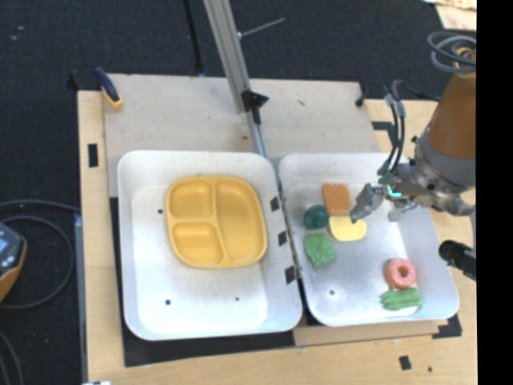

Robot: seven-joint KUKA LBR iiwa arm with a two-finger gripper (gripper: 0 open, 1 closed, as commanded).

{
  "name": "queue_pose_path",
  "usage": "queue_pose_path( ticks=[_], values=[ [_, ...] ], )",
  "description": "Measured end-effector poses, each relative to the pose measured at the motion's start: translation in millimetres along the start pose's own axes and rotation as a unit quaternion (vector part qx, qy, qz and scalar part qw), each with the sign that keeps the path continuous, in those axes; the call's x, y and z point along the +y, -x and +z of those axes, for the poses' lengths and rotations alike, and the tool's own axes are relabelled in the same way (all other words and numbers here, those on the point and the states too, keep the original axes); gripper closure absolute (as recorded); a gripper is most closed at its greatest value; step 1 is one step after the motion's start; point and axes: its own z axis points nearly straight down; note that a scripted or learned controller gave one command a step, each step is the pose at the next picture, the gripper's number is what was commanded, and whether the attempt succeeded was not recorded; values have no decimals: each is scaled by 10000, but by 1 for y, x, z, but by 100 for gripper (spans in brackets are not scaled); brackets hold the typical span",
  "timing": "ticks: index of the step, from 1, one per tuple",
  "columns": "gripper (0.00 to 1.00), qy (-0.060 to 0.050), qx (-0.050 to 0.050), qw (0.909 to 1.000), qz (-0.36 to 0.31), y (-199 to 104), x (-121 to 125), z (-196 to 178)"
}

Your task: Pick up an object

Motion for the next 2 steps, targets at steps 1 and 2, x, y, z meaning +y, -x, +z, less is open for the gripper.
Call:
queue_pose_path(
  ticks=[1, 2],
  values=[
    [0, 0, 0, 10000, 0, 0, 0, 0],
    [0, -22, 4, 10000, 9, 1, -8, 47]
  ],
)
